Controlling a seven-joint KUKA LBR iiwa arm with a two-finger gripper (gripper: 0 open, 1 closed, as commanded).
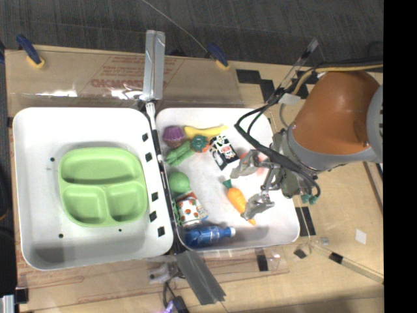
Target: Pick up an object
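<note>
The cardboard-covered counter point(339, 240) carries two shallow white plastic bins side by side. The left bin point(32, 175), at centre left of the frame, holds only a lime-green divided plastic tray point(102, 186). That looks like a drop-off side, kept apart from the clutter.

The right bin point(280, 223), at centre, gathers the loose toys within the grey, orange-banded arm's point(335, 119) reach from the right edge. A blue plastic bottle point(208, 234) lies on its side along the lower wall, and a yellow toy banana point(203, 132) sits near the upper wall.

The hand point(251, 191) hangs low over the bin's right half. One metal finger points toward the frame's upper left and the other toward its lower left. They stand apart with nothing between them.

The small orange toy carrot point(236, 198), the likeliest target, lies on the bin floor just left of the hand, beside the lower finger, not gripped.
</note>
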